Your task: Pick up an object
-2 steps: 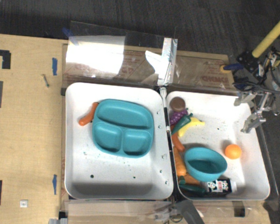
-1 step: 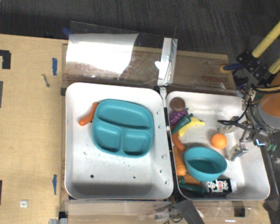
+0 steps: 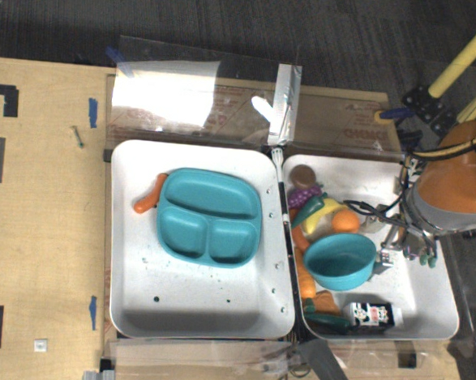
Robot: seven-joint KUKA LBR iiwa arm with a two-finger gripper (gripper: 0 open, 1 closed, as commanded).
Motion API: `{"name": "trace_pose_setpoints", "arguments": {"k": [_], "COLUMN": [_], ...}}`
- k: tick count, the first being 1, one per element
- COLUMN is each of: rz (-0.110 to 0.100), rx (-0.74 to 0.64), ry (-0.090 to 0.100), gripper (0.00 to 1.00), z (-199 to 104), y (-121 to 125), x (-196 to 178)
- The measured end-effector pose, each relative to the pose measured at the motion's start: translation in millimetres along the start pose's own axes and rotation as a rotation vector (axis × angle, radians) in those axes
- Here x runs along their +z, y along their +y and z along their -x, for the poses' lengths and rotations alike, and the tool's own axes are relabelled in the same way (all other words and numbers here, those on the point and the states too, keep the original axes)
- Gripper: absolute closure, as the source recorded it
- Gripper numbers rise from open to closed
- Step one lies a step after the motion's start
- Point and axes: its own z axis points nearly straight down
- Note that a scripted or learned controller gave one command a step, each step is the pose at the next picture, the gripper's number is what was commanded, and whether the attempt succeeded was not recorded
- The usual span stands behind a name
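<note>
Teal plate (image 3: 210, 216), teal bowl (image 3: 340, 261)

A pale wooden bench (image 3: 31, 236) bears two shallow white bins touching side by side: the left bin (image 3: 125, 299) and the right bin (image 3: 433, 304). Just beyond the left bin lies a glaring clear plastic sheet (image 3: 167, 99), with a narrow clear strip (image 3: 285, 103) at its right end. Black corner marks (image 3: 4, 100) and a blue tape strip (image 3: 92, 112) sit on the bench's left part. Dark carpet (image 3: 234, 14) lies farthest, and a yellow rod (image 3: 471, 51) slants at far right
</note>
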Motion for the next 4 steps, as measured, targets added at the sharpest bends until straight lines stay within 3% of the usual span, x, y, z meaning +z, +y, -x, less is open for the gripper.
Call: {"name": "trace_pose_setpoints", "arguments": {"k": [1,2,3,4], "rz": [-0.005,-0.001,0.002,0.0], "rx": [0.0,0.07,-0.093,-0.072], "ry": [-0.001,-0.021,-0.003,-0.007], "gripper": [0.0,0.0,0.0,0.0], "z": [-0.1,-82.1,-9.1,33.8], "y": [48.0,29.6,98.9,60.7], "x": [-18.2,-26.8,-100.2,-1.6]}}
